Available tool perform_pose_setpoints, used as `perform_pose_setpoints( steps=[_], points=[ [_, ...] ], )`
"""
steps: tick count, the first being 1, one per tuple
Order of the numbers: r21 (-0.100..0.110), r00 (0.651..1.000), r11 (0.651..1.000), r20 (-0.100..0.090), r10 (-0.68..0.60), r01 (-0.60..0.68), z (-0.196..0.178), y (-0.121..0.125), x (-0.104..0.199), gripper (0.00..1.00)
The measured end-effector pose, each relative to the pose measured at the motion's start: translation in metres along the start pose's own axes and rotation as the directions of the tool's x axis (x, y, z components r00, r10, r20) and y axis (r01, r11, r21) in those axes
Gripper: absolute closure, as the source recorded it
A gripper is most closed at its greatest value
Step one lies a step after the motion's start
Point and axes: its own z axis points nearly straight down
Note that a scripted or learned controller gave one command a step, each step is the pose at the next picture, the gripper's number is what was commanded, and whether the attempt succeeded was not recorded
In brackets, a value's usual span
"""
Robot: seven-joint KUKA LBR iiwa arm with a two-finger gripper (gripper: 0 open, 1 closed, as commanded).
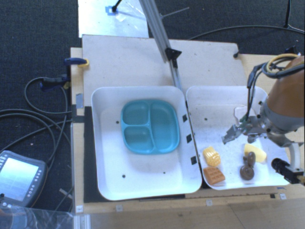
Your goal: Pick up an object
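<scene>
Going from left to right, the left bin (102, 175) is holding a teal plate (149, 127) with 3 parts, and nothing is sitting on that plate. The right bin (209, 104) is holding 4 little toy foods near its front edge. A yellow corn piece (212, 155) is lying just above an orange waffle piece (214, 175), and the 2 are almost touching. Farther right, a brown lumpy toy (247, 166) is lying just below a pale yellow chunk (255, 152), very near it. All 4 are looking small and light, like hard plastic, so they are probably not going to squash or break, but they could slip or roll. The corn is looking like the easiest one to take, because it is sitting a bit apart, and the best hold is probably across its 2 long sides. The grey arm with the orange band is reaching in from the right and bending down low over the right bin. The gripper (233, 134) is hanging just above the bin floor, up and to the right of the corn, pointing left. It is too blurry and small to tell how wide it is set, and no toy is between its tips.
</scene>
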Motion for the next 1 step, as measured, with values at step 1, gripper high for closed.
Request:
perform_pose_setpoints(
  steps=[1],
  points=[
    [-0.001, 1.000, 1.000, 0.000, 0.001, -0.001, -0.0001, 0.0002, 0.0000, 0.00]
  ],
)
